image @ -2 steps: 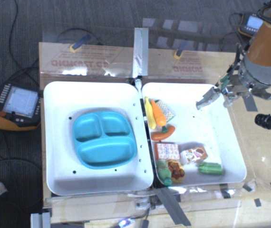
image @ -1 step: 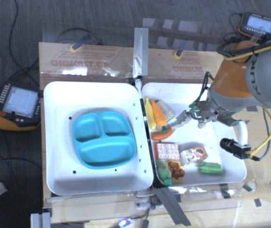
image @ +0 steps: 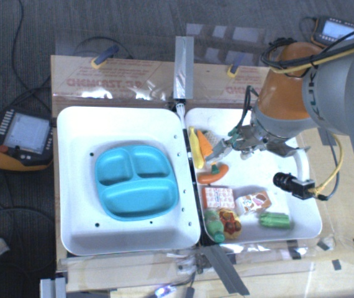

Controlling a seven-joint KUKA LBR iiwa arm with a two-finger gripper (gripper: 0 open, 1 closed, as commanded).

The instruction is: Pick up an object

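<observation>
Right bin [image: 307, 225]: toy food clustered along left wall and near front edge. Yellow piece [image: 195, 146] upright against left wall, orange carrot [image: 205, 145] just beside it. Red-orange piece [image: 213, 174] below those, green end toward left wall. Red-and-white packet [image: 218, 197] near bin centre, second packet [image: 253, 203] just right of it. Green piece [image: 275, 220] near front right. Mixed green, red and yellow items [image: 222, 223] at front left corner, too small to separate.

Gripper [image: 222, 151] low over bin's left half, fingertips close to carrot and red-orange piece. Fingers look spread, nothing between them; blur at tips, so hedged. Arm [image: 289, 98] in from right, orange band above wrist, over bin's back right.

Left bin [image: 71, 228]: blue divided plate [image: 137, 180] at centre, three compartments.

Beyond bench: pendant [image: 20, 139] on floor off left bin's left edge; cardboard [image: 127, 79] behind both bins.
</observation>
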